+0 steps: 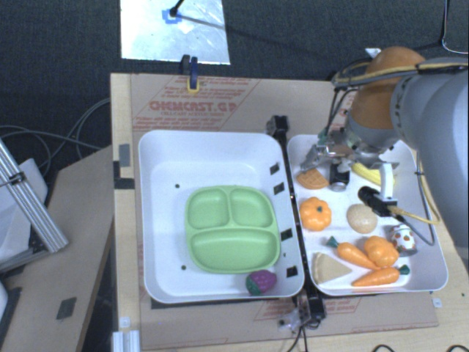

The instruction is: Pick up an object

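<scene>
Purple fruit is nearest the lens. It sits against the near edge of the left bin, just off the near rim of the green plate, which takes up that bin's middle.

Gripper sits over the far-left corner of the right bin, with the arm reaching in from the right. Apart or together: cannot tell from this angle.

Closest thing to it is the orange flat piece, just on the near side and a little toward the edge shared with the left bin. Touching or merely beside: cannot tell. Its long side runs roughly across the bin, parallel to the far edge. Judged the likeliest pick; a short shift toward the near-left should put the gripper over it.

Banana lies on the other side, by the far edge, slanting toward the near-right. Further out:
- pumpkin by the shared edge
- pale round piece mid-bin
- pepper
- two carrots
- pale wedge in the near-left corner

Room is tight. The far wall and shared edge box the flat piece in on two sides, and the pumpkin is near on the third. The wall looks like the main thing to clip.
</scene>
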Robot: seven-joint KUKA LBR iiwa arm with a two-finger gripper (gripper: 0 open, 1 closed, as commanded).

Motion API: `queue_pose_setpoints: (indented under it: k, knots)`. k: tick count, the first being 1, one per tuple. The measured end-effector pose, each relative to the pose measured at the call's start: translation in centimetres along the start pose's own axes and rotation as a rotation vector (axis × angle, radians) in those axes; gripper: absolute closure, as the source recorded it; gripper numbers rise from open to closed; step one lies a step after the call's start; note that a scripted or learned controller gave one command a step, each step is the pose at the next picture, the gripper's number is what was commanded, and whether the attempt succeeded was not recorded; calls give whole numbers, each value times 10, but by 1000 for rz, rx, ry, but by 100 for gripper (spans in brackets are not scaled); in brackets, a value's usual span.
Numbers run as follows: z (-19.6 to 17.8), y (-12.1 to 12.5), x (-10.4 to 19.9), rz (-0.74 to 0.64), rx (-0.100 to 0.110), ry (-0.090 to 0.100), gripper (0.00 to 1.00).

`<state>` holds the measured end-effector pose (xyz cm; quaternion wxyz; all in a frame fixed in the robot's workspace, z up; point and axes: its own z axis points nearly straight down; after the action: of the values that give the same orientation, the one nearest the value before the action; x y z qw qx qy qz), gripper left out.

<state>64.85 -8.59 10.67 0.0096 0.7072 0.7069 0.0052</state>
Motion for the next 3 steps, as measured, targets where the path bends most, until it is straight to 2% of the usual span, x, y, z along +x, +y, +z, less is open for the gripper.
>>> queue_pose_setpoints:
  k: [1,2,3]
  knots:
    - [-10,2,1,0,-9,1,100]
    - [-74,7,-5,-4,13,5,100]
    - [-121,10,-5,-5,14,6,100]
